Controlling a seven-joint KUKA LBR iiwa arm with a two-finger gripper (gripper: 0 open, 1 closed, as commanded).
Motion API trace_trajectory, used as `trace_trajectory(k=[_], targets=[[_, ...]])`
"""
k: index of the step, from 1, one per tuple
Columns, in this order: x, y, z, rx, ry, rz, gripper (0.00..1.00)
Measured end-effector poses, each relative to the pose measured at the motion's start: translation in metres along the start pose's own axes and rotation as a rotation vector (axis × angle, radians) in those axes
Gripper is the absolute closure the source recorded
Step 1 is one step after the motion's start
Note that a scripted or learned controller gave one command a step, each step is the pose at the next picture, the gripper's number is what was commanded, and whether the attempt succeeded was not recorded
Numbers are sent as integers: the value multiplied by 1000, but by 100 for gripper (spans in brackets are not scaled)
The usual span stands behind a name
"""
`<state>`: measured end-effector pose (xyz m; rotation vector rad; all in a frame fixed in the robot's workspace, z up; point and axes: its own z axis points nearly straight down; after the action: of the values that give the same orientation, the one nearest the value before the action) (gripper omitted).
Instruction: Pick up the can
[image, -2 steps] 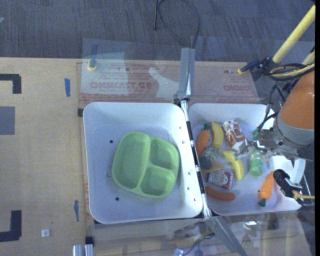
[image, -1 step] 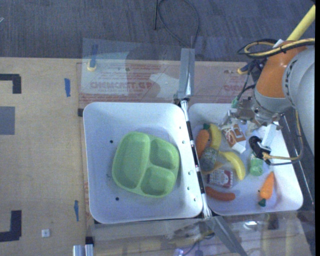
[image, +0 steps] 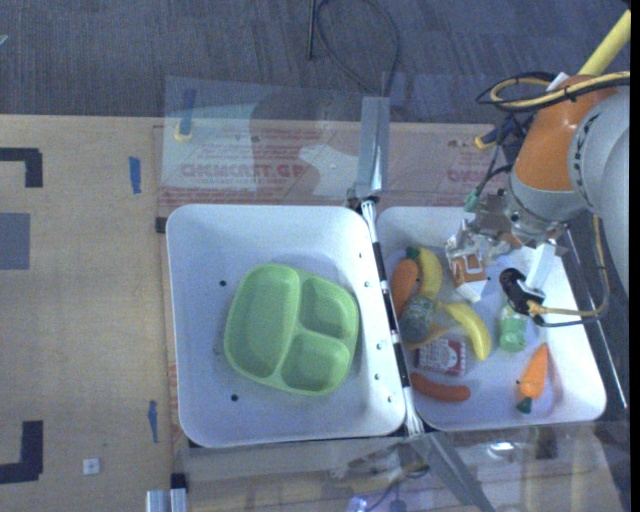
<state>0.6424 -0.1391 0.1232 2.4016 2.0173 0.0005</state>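
Observation:
The can (image: 447, 357), with a red and white label, lies on its side in the right bin (image: 580, 400), toward the front and left of centre. My gripper (image: 476, 238) hangs over the back of that bin, well behind the can and apart from it. Right beneath the gripper is a small orange and white pack (image: 467, 270); I cannot tell whether the gripper touches it. The arm's orange band (image: 545, 150) is at the upper right.
Around the can lie a yellow banana (image: 470, 330), a red sausage (image: 440, 390), a grey-green round item (image: 418, 318), a second banana (image: 430, 270) and a carrot (image: 403, 283). A green block (image: 512, 330) and another carrot (image: 533, 375) sit to the right. The left bin holds a green divided plate (image: 290, 328).

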Motion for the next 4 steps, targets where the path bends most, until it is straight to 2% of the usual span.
trace_trajectory(k=[1,2,3,4], targets=[[68,-8,-135,4,2,164,100],[127,-31,-133,8,2,102,100],[168,-82,-153,7,3,-61,100],[175,-44,-167,1,2,-150,100]])
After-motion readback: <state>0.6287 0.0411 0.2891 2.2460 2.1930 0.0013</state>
